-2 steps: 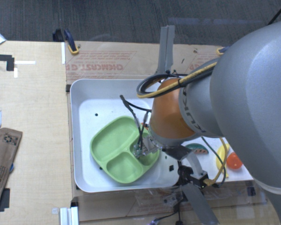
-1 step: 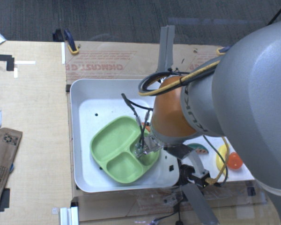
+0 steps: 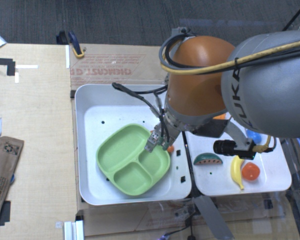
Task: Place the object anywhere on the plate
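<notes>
Your counter [image 3: 30, 134] is pale wood, set on a dark grey carpet [image 3: 140, 9] that runs across the top of the view. A flattened brown cardboard sheet [image 3: 115, 64] with red print lies under the far edge of the left bin [image 3: 85, 149]. At the counter's left margin sit a crumpled brown paper bag [image 3: 2, 174] and a short black strip with white tape [image 3: 5, 65]. A blue-and-yellow clamp [image 3: 76, 46] grips the cardboard's far left corner.

Both bins are shallow and white, touching side by side. The left bin holds the green plate [image 3: 125, 169], a divided tray lying tilted toward the near right corner.

The arm [image 3: 225, 84] comes in from the right; its orange band and grey housing cover the far part of both bins. The pincer [image 3: 156, 141] hangs over the plate's right rim. Something small, with green and orange showing, sits at its tip just above the rim, but you cannot tell whether the fingers are clamped on it or how wide they stand.

In the right bin [image 3: 275, 181]: a watermelon slice [image 3: 208, 159], a banana [image 3: 236, 173], an orange-red round fruit [image 3: 250, 171] touching the banana, and a blue item [image 3: 253, 136] partly hidden under the arm.
</notes>
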### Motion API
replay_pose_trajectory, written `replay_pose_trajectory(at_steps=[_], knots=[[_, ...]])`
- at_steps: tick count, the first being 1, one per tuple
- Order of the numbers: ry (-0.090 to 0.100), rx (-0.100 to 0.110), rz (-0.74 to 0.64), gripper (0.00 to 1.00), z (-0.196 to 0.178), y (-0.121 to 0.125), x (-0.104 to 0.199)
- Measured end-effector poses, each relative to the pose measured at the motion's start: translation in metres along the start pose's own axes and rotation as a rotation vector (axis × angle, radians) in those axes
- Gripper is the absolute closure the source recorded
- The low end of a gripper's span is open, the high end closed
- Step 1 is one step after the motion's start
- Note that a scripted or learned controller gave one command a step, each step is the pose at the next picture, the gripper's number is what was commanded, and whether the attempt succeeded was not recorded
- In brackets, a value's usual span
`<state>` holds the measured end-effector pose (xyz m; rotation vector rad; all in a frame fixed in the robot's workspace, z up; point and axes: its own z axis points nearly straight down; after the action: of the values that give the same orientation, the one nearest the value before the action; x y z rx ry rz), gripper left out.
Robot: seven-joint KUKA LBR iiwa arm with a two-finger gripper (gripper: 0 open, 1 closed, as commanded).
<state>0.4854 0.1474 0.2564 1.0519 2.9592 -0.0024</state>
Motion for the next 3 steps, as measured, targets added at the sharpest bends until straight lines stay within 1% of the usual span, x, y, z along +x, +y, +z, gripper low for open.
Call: replay_pose_trajectory(at_steps=[1,2,3], knots=[[0.001,-0.001,-0.487,1.00,0.065,-0.050,-0.031],[-0.002,-0.005,-0.585,1.00,0.163,0.004,0.012],[-0.001,-0.007,-0.865,1.00,0.163,-0.029,-0.014]])
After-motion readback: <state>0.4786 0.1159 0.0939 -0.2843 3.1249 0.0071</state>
